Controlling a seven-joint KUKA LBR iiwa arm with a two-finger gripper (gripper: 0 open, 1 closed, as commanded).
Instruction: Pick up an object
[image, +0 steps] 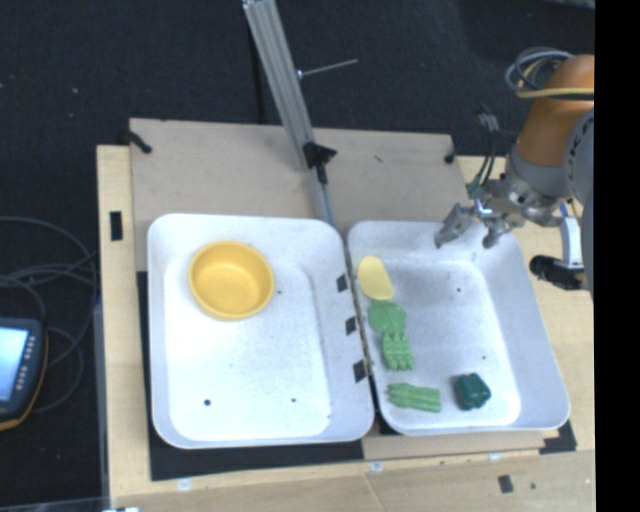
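My gripper (469, 233) hangs over the far right corner of the right bin (500, 300), its two fingers spread apart with nothing between them. Along that bin's left side lie a pale yellow piece (375, 278), a green leafy piece (388, 319) and a green ridged piece (397, 351). Near the front lie a long green piece (414, 397) and a dark green block (472, 391). All of them lie well in front of and left of the gripper.
A yellow bowl (232, 280) sits in the far left part of the left bin (250, 390). A slanted metal pole (290, 100) rises from between the bins at the back. A handheld pendant (18, 367) lies off the bench at left.
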